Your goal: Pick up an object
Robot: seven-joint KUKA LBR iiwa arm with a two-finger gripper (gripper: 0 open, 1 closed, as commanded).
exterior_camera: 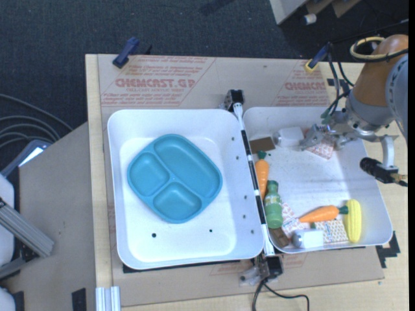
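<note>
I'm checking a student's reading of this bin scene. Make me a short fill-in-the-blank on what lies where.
1. The blue divided plate lies in the ____ bin.
2. The corn cob lies in the right bin, beside a ____.
3. The green bottle lies against that bin's ____ wall.
4. The gripper is above the ____ bin.

Missing: left; carrot; left; right

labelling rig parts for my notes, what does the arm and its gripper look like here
The arm is a rounded grey body with a broad orange band above the wrist. Dark cables run beside it at its upper left. It ends in a small grey metal two-finger gripper. A black cylindrical part juts from the arm's lower side.
</note>
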